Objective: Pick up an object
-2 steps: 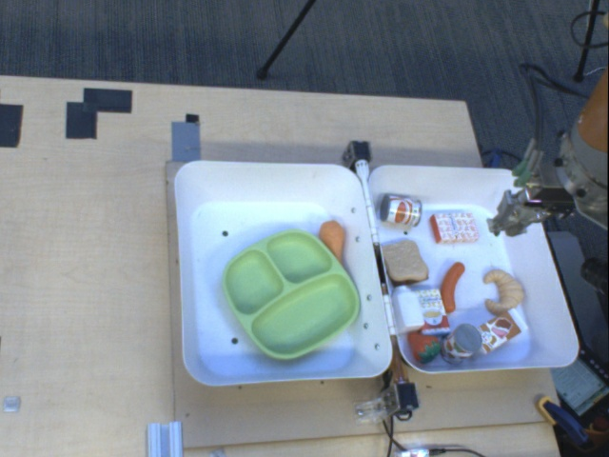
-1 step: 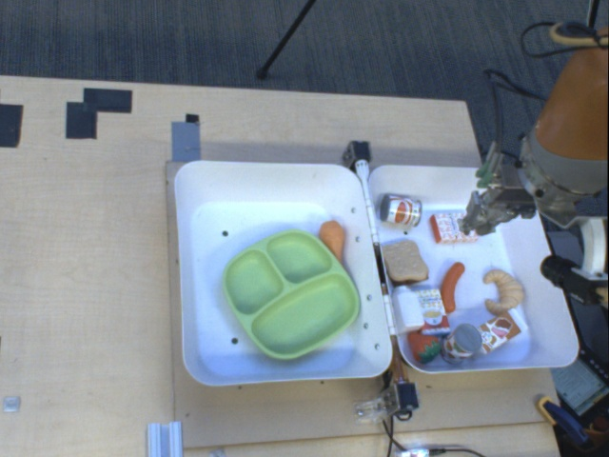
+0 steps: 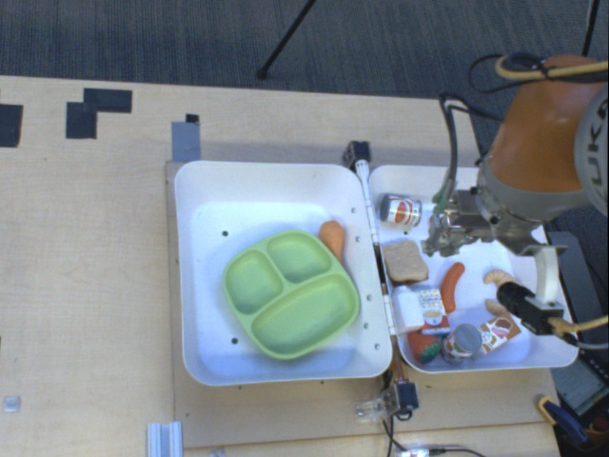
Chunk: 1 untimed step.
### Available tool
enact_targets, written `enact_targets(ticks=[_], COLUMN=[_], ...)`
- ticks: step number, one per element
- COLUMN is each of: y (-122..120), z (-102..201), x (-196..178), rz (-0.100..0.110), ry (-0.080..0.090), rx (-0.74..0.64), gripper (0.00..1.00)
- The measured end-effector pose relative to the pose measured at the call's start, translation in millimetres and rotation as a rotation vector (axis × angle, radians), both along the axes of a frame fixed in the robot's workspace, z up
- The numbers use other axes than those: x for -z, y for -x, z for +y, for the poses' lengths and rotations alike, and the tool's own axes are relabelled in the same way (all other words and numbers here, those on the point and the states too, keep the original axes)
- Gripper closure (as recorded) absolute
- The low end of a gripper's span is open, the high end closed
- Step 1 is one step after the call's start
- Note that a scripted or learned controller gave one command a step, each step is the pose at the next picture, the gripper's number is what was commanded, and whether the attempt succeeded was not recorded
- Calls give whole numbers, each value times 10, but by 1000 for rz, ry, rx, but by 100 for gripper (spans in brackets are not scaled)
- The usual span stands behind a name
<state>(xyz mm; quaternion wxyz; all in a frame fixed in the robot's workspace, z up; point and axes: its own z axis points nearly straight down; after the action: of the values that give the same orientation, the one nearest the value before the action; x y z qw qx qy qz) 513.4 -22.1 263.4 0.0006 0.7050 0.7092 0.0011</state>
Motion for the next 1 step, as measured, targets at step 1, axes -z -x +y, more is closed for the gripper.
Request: enact_targets(ticks=[1], y=[194], z=[-937], x=[-118], rz=[-2], ry=[3], rx=[2], gripper=[100])
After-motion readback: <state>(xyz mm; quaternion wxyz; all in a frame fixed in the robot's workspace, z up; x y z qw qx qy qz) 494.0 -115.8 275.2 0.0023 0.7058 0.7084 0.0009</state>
